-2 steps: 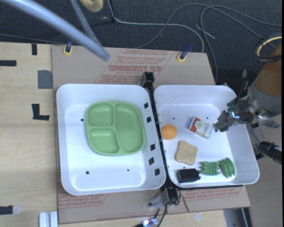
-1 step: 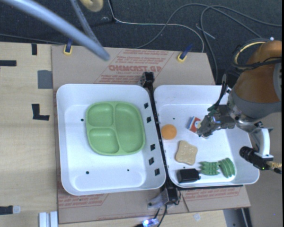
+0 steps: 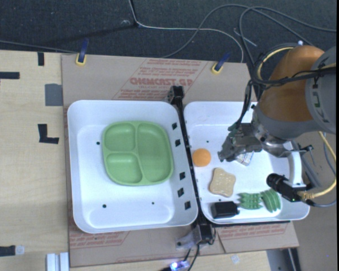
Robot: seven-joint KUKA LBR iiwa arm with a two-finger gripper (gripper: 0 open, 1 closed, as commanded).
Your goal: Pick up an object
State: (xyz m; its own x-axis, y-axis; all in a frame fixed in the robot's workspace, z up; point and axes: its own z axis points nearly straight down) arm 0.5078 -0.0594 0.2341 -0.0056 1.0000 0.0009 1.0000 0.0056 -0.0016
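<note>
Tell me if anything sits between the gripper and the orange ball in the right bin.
Nothing visible does. The gripper hangs over the right bin, and the orange ball lies just to its left in the camera view, with bare white floor between them. The bread slice lies nearer the camera, off that line.

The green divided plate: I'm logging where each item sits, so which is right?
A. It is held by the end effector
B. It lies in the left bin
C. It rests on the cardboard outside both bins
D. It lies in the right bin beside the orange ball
B: the green divided plate lies flat in the left bin, across the divider from the orange ball.
</note>
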